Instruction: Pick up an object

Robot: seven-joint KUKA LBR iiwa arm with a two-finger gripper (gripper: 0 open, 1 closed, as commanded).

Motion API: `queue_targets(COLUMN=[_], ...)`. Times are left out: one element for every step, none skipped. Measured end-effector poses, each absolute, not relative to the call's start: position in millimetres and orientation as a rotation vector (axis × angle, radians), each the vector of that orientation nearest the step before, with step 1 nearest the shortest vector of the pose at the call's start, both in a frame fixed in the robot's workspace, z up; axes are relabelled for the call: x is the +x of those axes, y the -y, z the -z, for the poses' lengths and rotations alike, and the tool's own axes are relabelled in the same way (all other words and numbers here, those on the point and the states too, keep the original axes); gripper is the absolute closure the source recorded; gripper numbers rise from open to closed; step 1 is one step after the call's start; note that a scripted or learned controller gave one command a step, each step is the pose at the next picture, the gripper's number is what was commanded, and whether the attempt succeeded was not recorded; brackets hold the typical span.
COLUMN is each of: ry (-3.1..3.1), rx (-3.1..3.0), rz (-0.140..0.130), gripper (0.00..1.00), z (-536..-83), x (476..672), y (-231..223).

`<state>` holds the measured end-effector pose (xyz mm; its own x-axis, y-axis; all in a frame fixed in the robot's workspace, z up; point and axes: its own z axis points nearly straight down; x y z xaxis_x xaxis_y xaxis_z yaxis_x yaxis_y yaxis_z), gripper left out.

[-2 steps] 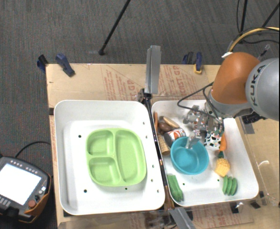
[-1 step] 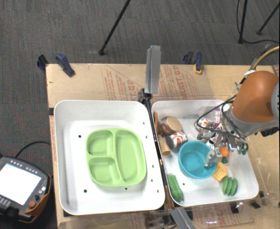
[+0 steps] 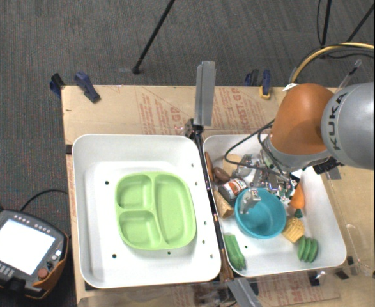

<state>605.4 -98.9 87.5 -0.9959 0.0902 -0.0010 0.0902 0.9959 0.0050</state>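
From above, the brown cardboard-covered worktop (image 3: 142, 107) stood on dark grey carpet (image 3: 78, 31), with blue clamps (image 3: 85, 85) at its far edge and a handheld control screen (image 3: 21, 251) lying on the floor at the lower left. The left bin (image 3: 91, 165) held a green divided plate (image 3: 155, 210). In the right bin (image 3: 331, 235), the claw (image 3: 254, 196) hung over the rim of a blue bowl (image 3: 260, 216) (its opening could not be told), with toy foods crowded around the bowl, among them a green piece (image 3: 306, 249).
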Motion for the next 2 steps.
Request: queue_targets(ry=[-3.141,-3.131], rx=[0.069,0.063], rz=[0.0,-0.004], gripper=[0.0,1.0], z=[-87,-100], x=[521.7,526.2], y=[162,160])
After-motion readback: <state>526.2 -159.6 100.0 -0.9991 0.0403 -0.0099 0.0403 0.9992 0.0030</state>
